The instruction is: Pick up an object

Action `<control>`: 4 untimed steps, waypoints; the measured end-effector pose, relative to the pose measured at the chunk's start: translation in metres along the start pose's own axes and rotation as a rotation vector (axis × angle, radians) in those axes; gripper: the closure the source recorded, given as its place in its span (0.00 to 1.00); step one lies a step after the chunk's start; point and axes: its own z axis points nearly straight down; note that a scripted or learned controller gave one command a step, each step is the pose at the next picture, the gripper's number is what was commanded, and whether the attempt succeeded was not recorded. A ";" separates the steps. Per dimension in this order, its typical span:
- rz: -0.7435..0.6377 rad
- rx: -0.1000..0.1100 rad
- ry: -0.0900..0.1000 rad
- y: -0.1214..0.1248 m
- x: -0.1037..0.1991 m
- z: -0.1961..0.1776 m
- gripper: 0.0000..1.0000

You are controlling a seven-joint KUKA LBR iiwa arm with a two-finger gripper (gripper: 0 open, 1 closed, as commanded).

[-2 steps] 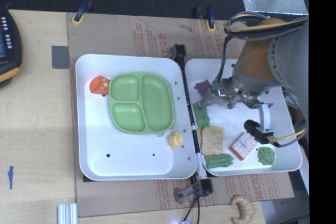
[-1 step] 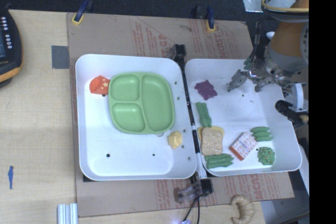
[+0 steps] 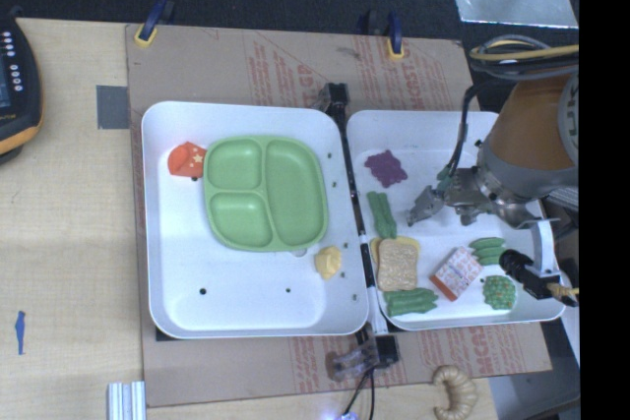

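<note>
My arm (image 3: 527,138) reaches into the right bin (image 3: 418,123). My gripper (image 3: 430,205) hovers there, holding nothing; whether it is spread or closed, I cannot tell. The green stick (image 3: 381,214) lies just left of it, long axis running far-to-near.

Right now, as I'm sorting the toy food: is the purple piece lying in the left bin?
No, the purple piece lies in the right bin, near its upper left corner, above the green strip.
</note>
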 end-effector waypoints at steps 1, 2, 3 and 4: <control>-0.004 -0.020 -0.005 0.078 0.016 -0.065 0.00; -0.004 -0.006 -0.004 0.119 0.027 0.012 0.00; -0.005 -0.004 -0.004 0.118 0.026 0.045 0.00; -0.008 -0.005 -0.004 0.119 0.026 0.033 1.00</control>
